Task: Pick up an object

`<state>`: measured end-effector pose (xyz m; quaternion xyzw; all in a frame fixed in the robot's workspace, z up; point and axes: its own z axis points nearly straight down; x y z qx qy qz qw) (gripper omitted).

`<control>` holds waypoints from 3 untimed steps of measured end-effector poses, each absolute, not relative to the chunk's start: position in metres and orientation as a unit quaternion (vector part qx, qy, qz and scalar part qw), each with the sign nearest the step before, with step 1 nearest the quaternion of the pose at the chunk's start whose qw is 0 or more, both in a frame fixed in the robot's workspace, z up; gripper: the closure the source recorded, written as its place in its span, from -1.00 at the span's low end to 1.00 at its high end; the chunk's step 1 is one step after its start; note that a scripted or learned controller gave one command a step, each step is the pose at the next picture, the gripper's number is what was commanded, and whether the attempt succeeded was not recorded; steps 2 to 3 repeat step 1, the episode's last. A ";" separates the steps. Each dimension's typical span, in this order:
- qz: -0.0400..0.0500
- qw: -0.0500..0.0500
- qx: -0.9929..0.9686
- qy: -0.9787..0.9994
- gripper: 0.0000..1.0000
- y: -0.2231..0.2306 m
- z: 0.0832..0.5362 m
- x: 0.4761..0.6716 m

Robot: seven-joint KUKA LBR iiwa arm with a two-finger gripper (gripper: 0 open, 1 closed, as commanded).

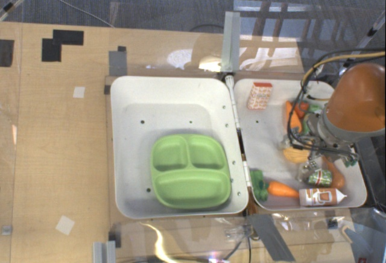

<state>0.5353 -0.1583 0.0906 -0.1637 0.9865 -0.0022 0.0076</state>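
Over the right bin (pixel 260 120) my gripper (pixel 318 162) hovers above a small can (pixel 319 178) (how far my fingers gape, I cannot tell); I judge descent and closing come next.

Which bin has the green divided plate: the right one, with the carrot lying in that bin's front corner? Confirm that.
Wrong bin. The camera view shows the green divided plate in the left bin; the carrot lies in the right bin, near its front corner.
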 end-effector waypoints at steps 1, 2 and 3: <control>-0.004 0.010 -0.130 0.991 -1.00 -0.140 0.091 0.531; -0.004 0.010 -0.130 0.991 -1.00 -0.140 0.091 0.531; -0.004 0.010 -0.130 0.991 -1.00 -0.140 0.091 0.531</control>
